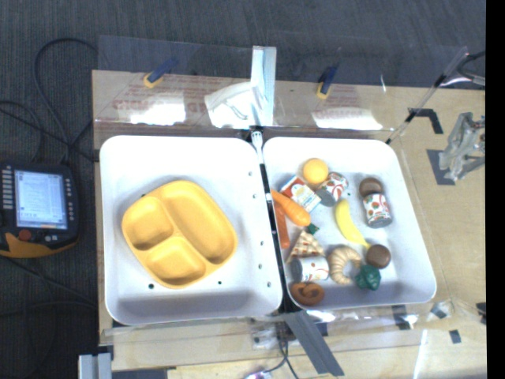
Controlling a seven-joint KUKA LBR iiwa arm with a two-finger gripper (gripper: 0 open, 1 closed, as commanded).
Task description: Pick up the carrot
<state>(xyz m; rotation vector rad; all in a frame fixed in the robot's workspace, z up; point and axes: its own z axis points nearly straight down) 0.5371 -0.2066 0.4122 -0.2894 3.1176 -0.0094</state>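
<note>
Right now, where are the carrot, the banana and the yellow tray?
carrot (289, 208), camera view, middle of its orange body.
banana (346, 222), camera view, middle of its curve.
yellow tray (178, 232), camera view, ridge between compartments.

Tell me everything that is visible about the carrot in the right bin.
The carrot is orange, smooth and glossy, and looks like a plastic toy, with a small dark green stub at its lower right end. It lies flat and slanted, from upper left to lower right, at the left side of the right bin, close to the wall that divides the two bins. The small red and white carton touches its upper side, and the pizza slice lies just below it.
</note>
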